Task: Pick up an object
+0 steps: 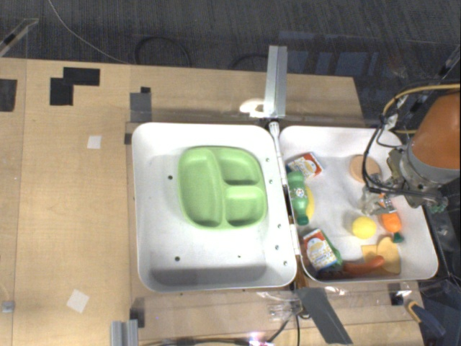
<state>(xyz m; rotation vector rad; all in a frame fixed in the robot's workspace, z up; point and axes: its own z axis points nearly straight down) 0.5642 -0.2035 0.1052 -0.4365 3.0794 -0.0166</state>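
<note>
Low at the frame's right, the gripper [376, 203] is poised over the yellow lemon [364, 227] and orange carrot [391, 223], presumably for picking; its opening cannot be told.

**Small items scattered in the right bin**

The right bin [328, 137] holds a loose scatter of small things. A yellow lemon-like ball [364, 227] lies near the middle, with an orange piece [392, 223] just beside it on the right. A tan round disc [358, 168] sits toward the far wall. Along the left wall lie a small packet with a red and white label [305, 166], a green and yellow piece [298, 200] below it, and a second labelled packet [320, 249] nearer the front. A red-brown sausage-like piece [361, 267] lies flat along the front wall, touching a pale yellow-orange piece [386, 251] at the front right corner.
</note>
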